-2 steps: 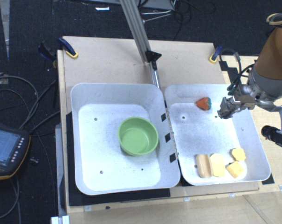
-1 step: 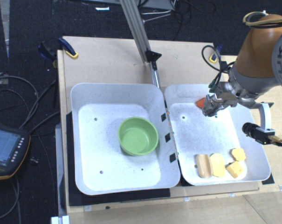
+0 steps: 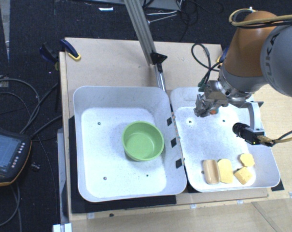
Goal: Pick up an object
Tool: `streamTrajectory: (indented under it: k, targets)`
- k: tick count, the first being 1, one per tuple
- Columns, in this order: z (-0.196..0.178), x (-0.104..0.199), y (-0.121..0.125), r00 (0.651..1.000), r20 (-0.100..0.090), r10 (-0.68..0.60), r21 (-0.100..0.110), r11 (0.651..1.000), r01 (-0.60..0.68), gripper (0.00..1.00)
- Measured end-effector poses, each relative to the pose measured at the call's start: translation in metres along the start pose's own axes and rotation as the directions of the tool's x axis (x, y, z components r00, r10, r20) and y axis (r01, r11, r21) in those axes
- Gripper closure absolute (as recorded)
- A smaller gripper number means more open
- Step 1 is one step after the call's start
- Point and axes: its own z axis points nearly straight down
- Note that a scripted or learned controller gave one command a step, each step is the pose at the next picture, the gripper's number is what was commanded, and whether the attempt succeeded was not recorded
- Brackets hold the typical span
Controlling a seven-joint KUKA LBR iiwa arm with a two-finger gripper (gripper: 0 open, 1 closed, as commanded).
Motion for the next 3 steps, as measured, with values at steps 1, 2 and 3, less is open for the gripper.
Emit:
streamTrajectory:
  k: [1,2,3]
  targets:
    - [0.006,0.042,0.011,1.000,0.000,0.000,0.000,1.000,0.000,1.00]
    - [0.015,0.091,0.035,1.000,0.001,-0.001,0.000,1.000,0.001,1.00]
    - [0.023,0.139,0.053,1.000,0.000,0.000,-0.001,1.000,0.000,1.00]
